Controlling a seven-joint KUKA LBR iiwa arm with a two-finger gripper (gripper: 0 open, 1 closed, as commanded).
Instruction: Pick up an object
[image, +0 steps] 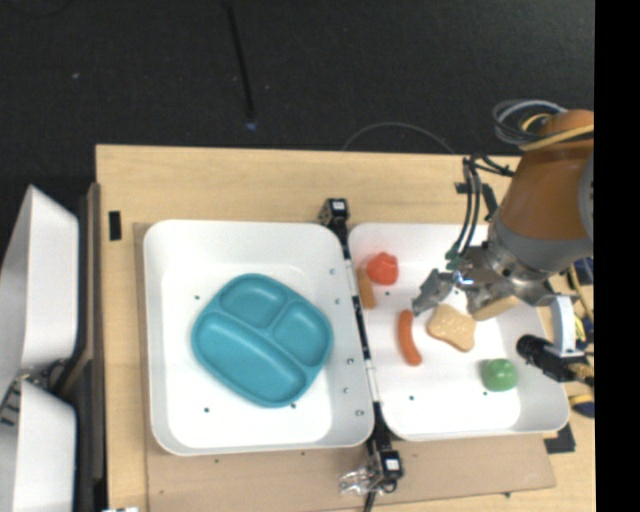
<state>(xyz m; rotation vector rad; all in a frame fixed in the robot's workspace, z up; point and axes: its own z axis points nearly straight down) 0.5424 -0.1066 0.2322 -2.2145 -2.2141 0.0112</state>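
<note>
The gripper (440, 292) hangs low in the right bin (530, 415), just left of the tan bread slice (451, 327); whether it is spread or pressed together cannot be told, and nothing shows between its fingers. That bin scatters graspable pieces apart: one bread slice, one orange sausage (409, 338), one red tomato (381, 268), one green ball (498, 374). The left bin (170, 400) carries one blue divided plate (262, 339), lying flat. Two bins share the surface (120, 190).

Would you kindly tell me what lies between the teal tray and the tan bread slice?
In the camera view, the orange sausage lies between the tray and the bread, past the bins' shared wall.
</note>
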